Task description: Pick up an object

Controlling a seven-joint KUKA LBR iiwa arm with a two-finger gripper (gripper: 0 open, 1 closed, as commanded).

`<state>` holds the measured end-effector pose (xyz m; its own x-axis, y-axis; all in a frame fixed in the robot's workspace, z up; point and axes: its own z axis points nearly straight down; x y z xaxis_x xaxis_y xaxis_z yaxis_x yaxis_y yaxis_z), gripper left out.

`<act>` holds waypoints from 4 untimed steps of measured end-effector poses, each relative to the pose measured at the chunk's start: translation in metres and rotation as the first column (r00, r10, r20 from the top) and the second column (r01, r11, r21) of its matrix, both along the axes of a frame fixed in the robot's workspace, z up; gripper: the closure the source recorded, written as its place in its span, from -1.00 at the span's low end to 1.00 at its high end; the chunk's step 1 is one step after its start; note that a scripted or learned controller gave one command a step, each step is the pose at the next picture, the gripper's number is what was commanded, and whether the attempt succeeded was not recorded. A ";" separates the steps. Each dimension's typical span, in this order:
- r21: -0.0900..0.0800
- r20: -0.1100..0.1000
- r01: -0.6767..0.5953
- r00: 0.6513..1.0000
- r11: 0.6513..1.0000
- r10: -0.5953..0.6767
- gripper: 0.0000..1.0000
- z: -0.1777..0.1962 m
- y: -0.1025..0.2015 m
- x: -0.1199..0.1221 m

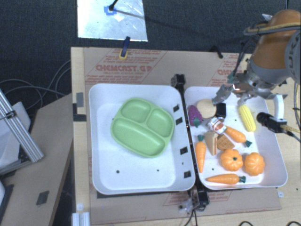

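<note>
Two white bins sit side by side; the right bin [280, 172] holds the toy food, the left a green divided plate [142, 126]. The gripper [233, 94] hovers at the right bin's twelve o'clock edge, fingers spread apart, clamped on nothing. Just below it, at six o'clock, lies a small red-and-white can [217, 125] — probably light, rigid and slippery, best pinched across its sides. Neighbours crowd it — a purple eggplant [194, 114] at nine o'clock, a carrot [235, 134] at four.
</note>
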<state>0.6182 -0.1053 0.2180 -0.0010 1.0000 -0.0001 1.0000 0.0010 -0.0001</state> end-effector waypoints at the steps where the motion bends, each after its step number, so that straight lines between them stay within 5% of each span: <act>1: 0.000 0.000 -0.004 1.000 1.000 0.004 -1.00 -0.053 0.005 0.010; 2: 0.000 -0.001 -0.002 1.000 1.000 0.002 -1.00 -0.095 0.008 0.009; 3: -0.006 0.024 0.001 1.000 1.000 -0.001 -1.00 -0.106 0.006 0.016; 4: -0.009 0.028 0.001 1.000 1.000 -0.001 1.00 -0.096 0.004 0.017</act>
<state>0.6350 -0.1008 0.1222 0.0002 1.0000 -0.0090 0.9996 0.0000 0.0274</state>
